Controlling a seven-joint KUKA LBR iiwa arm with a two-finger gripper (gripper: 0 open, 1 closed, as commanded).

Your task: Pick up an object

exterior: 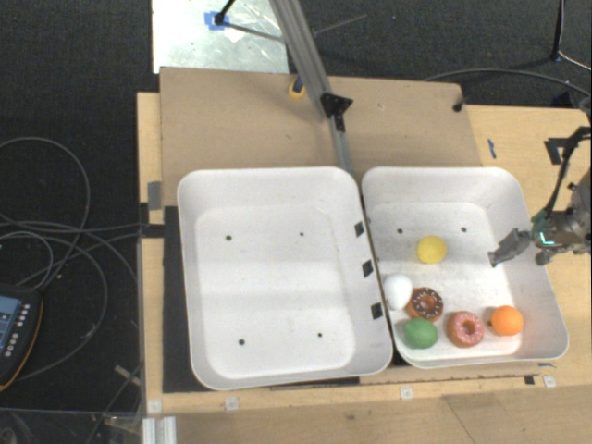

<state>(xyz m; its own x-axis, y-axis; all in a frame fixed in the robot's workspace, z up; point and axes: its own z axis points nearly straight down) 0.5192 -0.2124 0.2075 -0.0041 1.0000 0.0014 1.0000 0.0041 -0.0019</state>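
Note:
The right bin [444,178] holds several small items. A yellow ball [432,249] lies near its middle. Along the front sit a white ball [398,291], a chocolate donut [426,302], a green ball [421,333], a pink donut [465,327] and an orange ball [506,320]. My gripper [524,251] hovers over the bin's right side, right of the yellow ball and above the orange ball. It is open with nothing between its fingers.
The left bin [268,276] adjoins the right one, joined by black clips [366,268]. A grey pole [305,54] slants in from the top onto the brown board [240,118]. Cables and a pendant [14,331] lie on the floor at left.

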